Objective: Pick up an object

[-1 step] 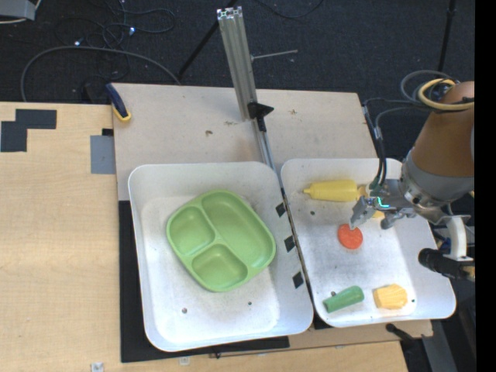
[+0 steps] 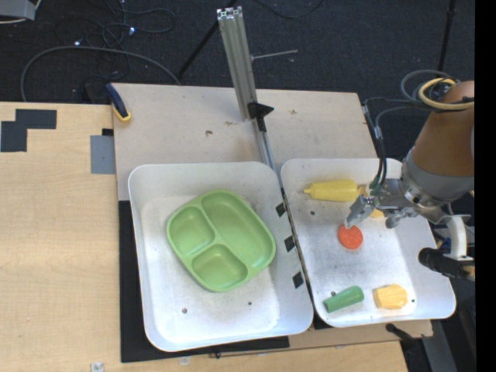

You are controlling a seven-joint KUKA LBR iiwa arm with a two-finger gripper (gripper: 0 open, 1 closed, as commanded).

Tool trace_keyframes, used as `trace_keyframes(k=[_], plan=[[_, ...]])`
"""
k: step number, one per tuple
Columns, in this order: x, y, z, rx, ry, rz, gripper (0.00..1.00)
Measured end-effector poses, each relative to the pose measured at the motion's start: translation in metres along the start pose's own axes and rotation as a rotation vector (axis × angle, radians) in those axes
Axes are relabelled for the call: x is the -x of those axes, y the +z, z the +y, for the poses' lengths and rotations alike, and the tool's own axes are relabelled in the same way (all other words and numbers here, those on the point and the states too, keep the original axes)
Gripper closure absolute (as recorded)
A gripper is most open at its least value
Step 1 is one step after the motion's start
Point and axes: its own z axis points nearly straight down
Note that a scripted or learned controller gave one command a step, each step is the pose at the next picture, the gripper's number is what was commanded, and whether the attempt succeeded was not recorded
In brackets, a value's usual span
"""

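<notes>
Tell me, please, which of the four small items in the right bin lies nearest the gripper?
The round red-orange item, just below the gripper. The long yellow item is slightly farther; the green piece and yellow block lie far off.

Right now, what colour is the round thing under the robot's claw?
Red-orange round toy, seen in the camera view.

Two white bins (image 2: 155,316) — one green divided plate (image 2: 221,240), two yellow pieces (image 2: 332,191), one red piece (image 2: 350,237), one green piece (image 2: 343,299).
</notes>
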Motion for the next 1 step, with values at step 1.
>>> trace_keyframes(k=[1], plan=[[-0.0085,0.0480,-0.0020,-0.007,0.002,0.002,0.00]])
